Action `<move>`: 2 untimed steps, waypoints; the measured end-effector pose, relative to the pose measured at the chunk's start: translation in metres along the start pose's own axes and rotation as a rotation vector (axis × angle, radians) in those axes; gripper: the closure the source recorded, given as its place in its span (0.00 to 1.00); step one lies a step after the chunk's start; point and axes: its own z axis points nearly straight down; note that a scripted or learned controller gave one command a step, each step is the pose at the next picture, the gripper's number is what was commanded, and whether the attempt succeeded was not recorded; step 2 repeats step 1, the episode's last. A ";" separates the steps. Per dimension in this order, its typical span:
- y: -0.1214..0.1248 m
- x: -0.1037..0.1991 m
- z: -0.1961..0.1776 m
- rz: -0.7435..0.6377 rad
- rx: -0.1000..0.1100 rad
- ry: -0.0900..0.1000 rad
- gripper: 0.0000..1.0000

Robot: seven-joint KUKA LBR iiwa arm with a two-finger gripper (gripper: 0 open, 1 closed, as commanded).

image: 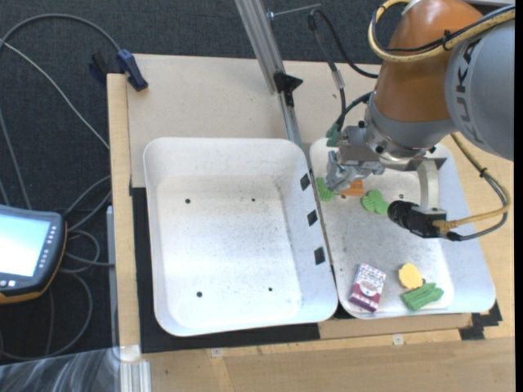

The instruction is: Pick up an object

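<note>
Orange flat piece (353, 189) beside metal claw (341, 180) — finger spread unclear; speckled white right bin (466, 260).

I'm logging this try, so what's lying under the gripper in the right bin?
Under the gripper in the right bin lie an orange piece and green pieces. The arm covers whatever lies behind them.

Worktop (204, 104): a pale wooden board. Two shallow white bins rest directly on it, side by side and touching along their inner rims. Left bin (221, 235): the landmark. Right bin (466, 260): just beside it, toward the arm. A slanted metal post (265, 47) meets the worktop behind the left bin's far right corner. A blue clamp (131, 68) grips the worktop edge beyond the left bin's far left corner.
</note>
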 end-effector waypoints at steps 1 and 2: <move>0.013 0.052 0.013 0.001 0.001 -0.001 1.00; 0.013 0.052 0.013 0.001 0.001 -0.001 1.00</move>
